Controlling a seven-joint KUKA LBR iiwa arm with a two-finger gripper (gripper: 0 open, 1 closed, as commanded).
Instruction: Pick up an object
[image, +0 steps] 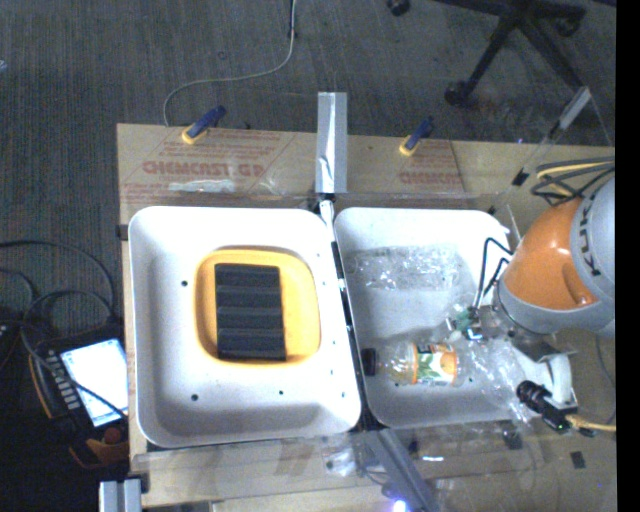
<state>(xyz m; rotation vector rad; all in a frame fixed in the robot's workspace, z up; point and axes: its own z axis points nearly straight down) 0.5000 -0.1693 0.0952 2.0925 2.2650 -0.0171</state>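
Down in the right bin (470, 225), near its front wall, lies a small bottle (425, 364) on its side; our hand (480, 325) hovers just beside it, grip unreadable. We should descend squarely across the bottle's middle, avoiding the crinkled plastic (405, 268).

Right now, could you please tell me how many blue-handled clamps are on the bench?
2: one clamp at the back edge behind the left bin, another behind the right bin. The arm may hide more.
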